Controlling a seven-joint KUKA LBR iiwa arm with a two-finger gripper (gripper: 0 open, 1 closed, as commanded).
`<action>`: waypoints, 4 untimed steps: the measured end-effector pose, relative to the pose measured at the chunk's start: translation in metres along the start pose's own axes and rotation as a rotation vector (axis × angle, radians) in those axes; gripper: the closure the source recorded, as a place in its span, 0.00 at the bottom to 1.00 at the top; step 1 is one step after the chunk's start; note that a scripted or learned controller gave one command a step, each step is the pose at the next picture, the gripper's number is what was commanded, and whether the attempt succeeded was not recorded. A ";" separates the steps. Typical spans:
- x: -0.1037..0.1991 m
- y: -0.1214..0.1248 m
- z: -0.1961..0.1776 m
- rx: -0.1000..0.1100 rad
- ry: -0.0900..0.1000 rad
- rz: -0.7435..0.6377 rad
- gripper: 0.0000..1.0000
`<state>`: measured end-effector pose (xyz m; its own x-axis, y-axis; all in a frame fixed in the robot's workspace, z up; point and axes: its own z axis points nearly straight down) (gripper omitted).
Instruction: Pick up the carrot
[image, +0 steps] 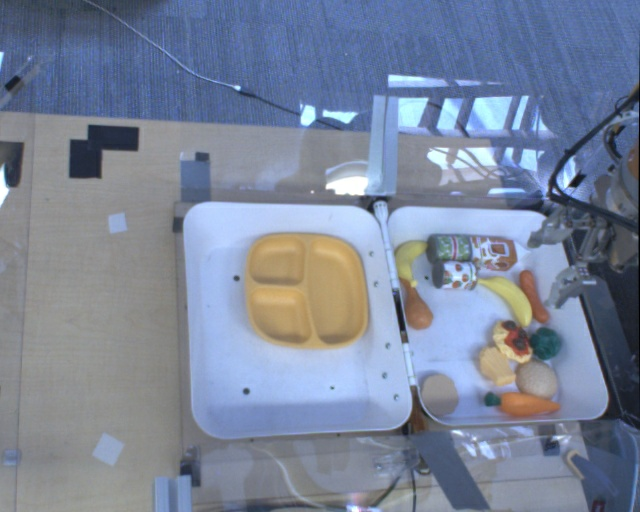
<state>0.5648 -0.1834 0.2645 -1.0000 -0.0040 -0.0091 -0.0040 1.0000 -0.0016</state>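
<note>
The carrot (528, 404) lies untouched at the near edge of the right bin (455, 330), beside a round potato (537, 379). We see the gripper (572, 262) at that bin's right rim, well apart from it, jaws spread and empty. We judge the pickup not yet begun.

The arm (618, 150) is cut off by the right edge. The can (452, 248) partly hides a banana (408, 258). Can labels are too small to read.

This is a robot lab: a wooden bench (90, 330) with two white bins (215, 400), toy food (478, 253), loose cable (180, 60) and grey carpet (300, 40).
</note>
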 end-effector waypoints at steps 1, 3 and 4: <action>0.073 0.025 0.114 -0.003 0.011 0.058 0.00; 0.075 0.069 0.174 0.003 -0.006 0.296 0.00; 0.071 0.071 0.161 0.001 -0.018 0.290 1.00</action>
<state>0.4953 -0.1132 0.1029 -0.9589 0.2823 -0.0267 0.2824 0.9593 0.0024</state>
